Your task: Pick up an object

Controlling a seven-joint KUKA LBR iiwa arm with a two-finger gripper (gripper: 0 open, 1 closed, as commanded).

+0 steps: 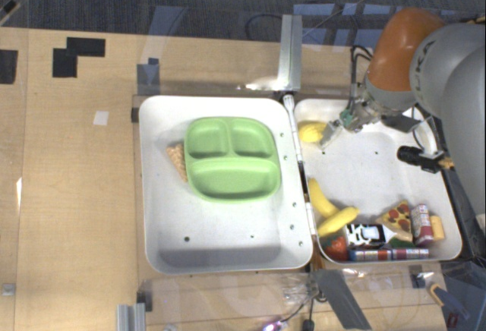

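My gripper (332, 130) hangs low over the far left part of the right bin (380, 162), at the end of the grey arm with the orange band (399, 48). Its tip is just right of a small yellow lemon-like fruit (309, 131) that lies against the bin's left wall. I cannot tell whether it touches the fruit. Along the bin's near side lie two yellow bananas (328, 212), a red fruit (338, 247), a black and white item (366, 233), a pizza-slice toy (397, 217) and small bottles (422, 223).
The left bin (163, 215) holds a green divided plate (230, 157) with a tan waffle-like piece (177, 161) tucked under its left edge. A metal post (291, 52) stands behind the divide between the bins. Cables (425, 147) trail by the arm.
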